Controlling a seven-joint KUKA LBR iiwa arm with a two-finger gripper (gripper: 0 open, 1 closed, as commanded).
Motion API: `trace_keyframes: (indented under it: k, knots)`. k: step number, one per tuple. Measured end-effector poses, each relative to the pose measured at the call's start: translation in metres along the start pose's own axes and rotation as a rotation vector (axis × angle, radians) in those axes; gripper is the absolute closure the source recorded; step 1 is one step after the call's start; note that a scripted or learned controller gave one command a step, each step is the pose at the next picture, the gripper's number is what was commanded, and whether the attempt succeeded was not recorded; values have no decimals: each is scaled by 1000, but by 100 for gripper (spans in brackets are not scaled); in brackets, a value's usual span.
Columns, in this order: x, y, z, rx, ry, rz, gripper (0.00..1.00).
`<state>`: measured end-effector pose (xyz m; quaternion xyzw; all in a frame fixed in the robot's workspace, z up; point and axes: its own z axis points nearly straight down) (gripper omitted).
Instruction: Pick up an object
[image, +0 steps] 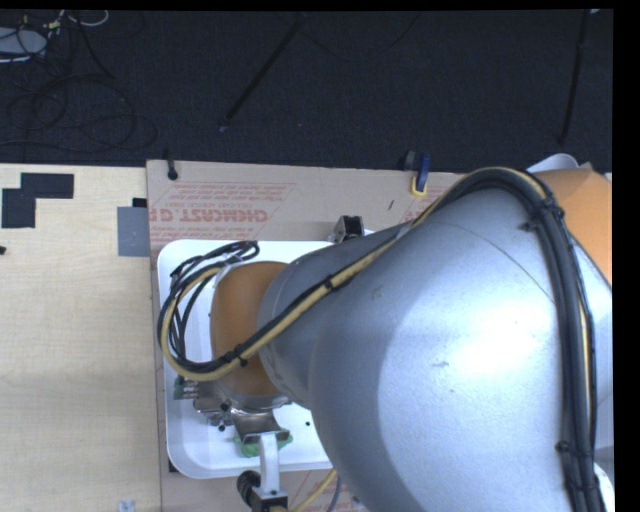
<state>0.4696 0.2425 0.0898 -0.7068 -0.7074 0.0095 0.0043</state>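
Note:
My grey arm (440, 340) with its orange band (235, 310) reaches across from the right and covers most of the bench. The gripper (240, 420) hangs low over the near end of the left white bin (170, 270), pointing down into it. Black cables loop around the wrist. The arm hides whatever lies in the bin beneath it, and I can make out no separate object. A small green part shows at the gripper's base, and I cannot tell what it is.
A brown cardboard sheet (215, 205) with red print lies under the bins. Pale wooden bench (70, 340) stretches to the left, with grey and black patches on it. A blue and yellow clamp (420, 175) sits at the cardboard's far edge.

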Motion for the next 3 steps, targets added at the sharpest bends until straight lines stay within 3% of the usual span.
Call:
trace_keyframes:
  k: [1,2,3]
  knots:
    - [-1,13,-206,-31,14,-1,100]
    - [-3,18,-214,-17,6,-5,100]
    - [-7,15,-237,-18,7,-3,100]
